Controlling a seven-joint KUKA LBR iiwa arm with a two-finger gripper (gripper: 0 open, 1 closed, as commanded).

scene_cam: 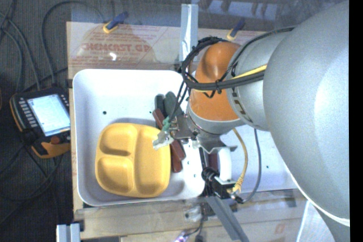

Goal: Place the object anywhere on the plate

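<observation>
- The arm [295, 105] fills the right side, its grey bulk and orange band [212, 85] hanging over the seam between the two bins, so it hides much of what lies under the wrist.
- The left bin [91, 93] holds the yellow plate [133, 160], a divided dish lying in the bin's near half, its right edge close to the bin wall.
- The jaws [170, 134] sit just off the plate's upper right corner, low in the bin. Whether they are open or closed cannot be told; the wrist covers them.
- The object [177, 155], a dark reddish-brown stick-like thing, lies just beside the plate's right edge, running down from under the jaws. Other dark pieces [165, 106] lie above it. Whether it is gripped or merely lying beneath cannot be told.
- Risk, as a judgement: the object lies along the rim, not on the plate, so a release here would likely drop it into the gap between plate and bin wall.
- A second risk: a low sideways move could catch the plate's rim and shove or tip the plate.
- A weak or absent grip would leave the object behind when the arm lifts.
</observation>
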